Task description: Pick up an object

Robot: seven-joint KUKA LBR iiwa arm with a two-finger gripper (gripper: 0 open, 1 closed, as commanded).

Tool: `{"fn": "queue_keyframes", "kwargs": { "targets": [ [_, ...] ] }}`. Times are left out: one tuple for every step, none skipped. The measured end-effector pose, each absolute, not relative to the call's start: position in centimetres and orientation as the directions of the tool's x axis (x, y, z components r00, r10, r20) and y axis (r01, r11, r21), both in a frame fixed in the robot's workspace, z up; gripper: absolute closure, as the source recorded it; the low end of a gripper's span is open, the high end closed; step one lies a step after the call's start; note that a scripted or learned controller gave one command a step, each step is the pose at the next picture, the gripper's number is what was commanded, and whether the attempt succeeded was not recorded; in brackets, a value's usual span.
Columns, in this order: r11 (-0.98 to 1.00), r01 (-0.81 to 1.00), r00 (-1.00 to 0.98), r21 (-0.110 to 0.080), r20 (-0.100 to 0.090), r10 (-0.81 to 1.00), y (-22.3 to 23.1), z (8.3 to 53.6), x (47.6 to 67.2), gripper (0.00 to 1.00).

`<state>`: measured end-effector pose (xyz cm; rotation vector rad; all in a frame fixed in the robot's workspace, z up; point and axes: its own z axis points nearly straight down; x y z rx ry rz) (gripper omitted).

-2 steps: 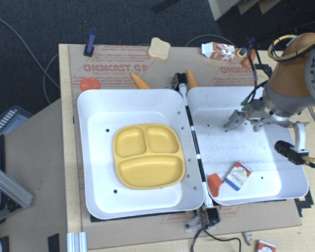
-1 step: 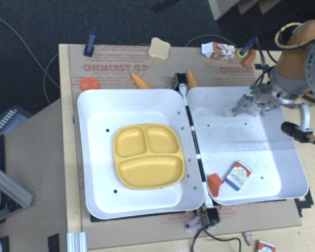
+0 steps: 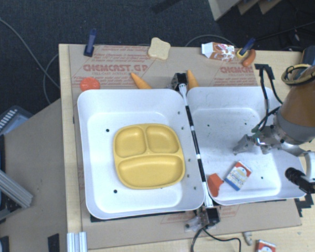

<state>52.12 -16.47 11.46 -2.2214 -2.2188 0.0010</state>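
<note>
Nearest the front edge of the counter, in the right bin, a small carton is lying flat near that bin's front wall, white and blue with a red patch on its face, turned at a slant. Just beside it, toward the bin's front-left corner, an orange wedge-shaped piece is sitting against the dividing wall. A little farther back, the jaws are hanging low over the bin floor, apart from the carton; I cannot tell how far open they are, and nothing is visibly between them. To do this well, the arm is probably needing to come forward until it is centring over the carton, turning to span its narrow side before descending. In the left bin, a yellow divided tray is resting.
</note>
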Motion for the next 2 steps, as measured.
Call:
{"fn": "queue_keyframes", "kwargs": {
  "targets": [
    [0.001,1.000,-0.001,-0.002,0.001,1.000,-11.6,8.4,49.8,0.00],
    [-0.001,1.000,0.001,0.000,0.000,1.000,-11.6,9.4,49.8,1.00]
  ]
}}
